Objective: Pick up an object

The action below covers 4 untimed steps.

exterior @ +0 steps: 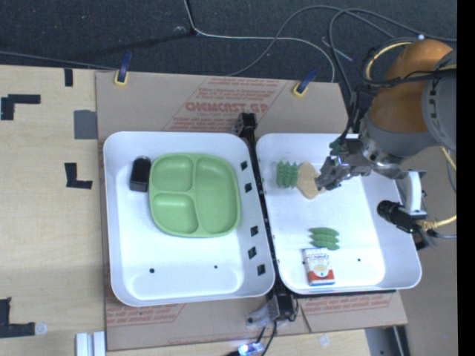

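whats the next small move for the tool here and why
Probably a short, straight lift. The tool sits low in the right bin, right against the tan piece beside the green ridged toy. Raising it slightly would show whether the tan piece comes up with it; a grasp can't be confirmed from here.

Robotics lab bench, taped cardboard base (pixel 223 102), loose cables (pixel 297 28), white bins (pixel 122 199)

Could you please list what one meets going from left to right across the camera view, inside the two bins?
Black block → green divided plate → green ridged toy → tan piece → end effector.
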Tool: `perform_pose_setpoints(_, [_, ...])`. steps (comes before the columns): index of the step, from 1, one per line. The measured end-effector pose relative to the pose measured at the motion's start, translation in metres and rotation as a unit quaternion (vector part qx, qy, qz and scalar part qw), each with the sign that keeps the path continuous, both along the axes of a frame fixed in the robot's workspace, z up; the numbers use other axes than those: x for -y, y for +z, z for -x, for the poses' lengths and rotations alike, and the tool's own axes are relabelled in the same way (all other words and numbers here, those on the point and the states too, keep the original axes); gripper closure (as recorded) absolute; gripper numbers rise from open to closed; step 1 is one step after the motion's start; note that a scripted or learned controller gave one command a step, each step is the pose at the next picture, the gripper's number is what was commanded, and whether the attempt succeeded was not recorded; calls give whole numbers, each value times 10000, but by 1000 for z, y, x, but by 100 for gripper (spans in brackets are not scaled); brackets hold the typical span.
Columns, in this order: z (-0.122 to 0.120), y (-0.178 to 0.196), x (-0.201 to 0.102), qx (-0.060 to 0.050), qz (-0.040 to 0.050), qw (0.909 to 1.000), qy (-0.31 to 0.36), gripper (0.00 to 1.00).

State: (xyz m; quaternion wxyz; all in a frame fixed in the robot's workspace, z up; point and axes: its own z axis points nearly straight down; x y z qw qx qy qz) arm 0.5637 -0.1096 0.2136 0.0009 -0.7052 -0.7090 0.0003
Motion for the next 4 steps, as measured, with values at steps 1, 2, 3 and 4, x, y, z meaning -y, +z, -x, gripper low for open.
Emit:
perform_pose_setpoints(1, [-6, 9, -48, 8, -3, 10000, 6, 100])
perform_pose_setpoints(2, [-18, 12, -104, 4, -3, 10000, 11, 100])
perform_pose_setpoints(3, [-8, 12, -162, -3, -2, 10000, 10, 100])
perform_pose_setpoints(4, [-10, 17, -208, 1, 0, 10000, 5, 100])
